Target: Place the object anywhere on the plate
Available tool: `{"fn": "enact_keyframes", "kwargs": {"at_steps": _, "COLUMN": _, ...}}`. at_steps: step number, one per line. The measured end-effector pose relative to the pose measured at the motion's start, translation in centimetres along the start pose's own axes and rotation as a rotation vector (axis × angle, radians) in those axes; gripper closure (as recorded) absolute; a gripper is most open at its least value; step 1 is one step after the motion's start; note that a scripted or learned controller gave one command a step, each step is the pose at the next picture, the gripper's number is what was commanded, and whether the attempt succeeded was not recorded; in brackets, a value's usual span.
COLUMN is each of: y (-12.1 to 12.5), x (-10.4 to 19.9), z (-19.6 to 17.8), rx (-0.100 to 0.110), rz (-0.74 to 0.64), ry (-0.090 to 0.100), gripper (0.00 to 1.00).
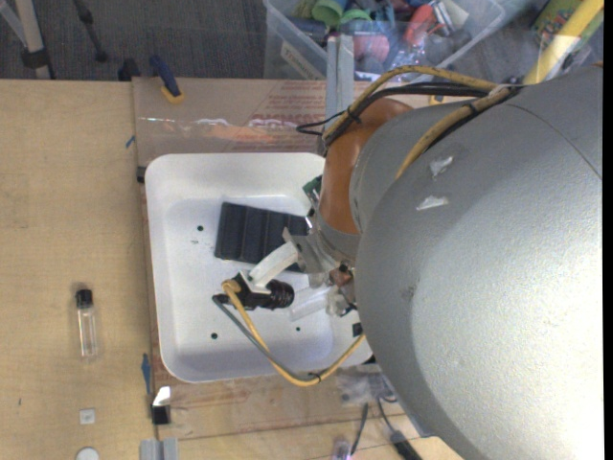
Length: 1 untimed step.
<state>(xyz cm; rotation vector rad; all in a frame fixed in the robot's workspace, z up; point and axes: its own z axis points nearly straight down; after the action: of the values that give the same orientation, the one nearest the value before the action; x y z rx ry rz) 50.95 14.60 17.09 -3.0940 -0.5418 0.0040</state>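
A flat black ribbed rectangle (251, 231) lies on the floor of the left white bin (177, 185), toward its back. The grey arm with its orange band reaches in from the right and covers most of the bin's right side. My gripper (319, 290) hangs low over the bin's right half, just right of and nearer than the black rectangle, close to its right end. I see nothing held in it. The arm's bulk hides what lies further right.
A small clear vial with a black cap (86, 322) lies on the wooden bench left of the bin. A clear tub of colourful toys (383, 12) stands at the back. A blue clip (170, 86) sits behind the bin's far left corner.
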Motion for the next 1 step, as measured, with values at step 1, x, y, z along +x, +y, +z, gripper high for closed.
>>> {"fn": "enact_keyframes", "kwargs": {"at_steps": 1, "y": -7.18, "x": -0.28, "z": 8.11, "rx": 0.002, "rz": -0.003, "ry": 0.012, "gripper": 1.0}}
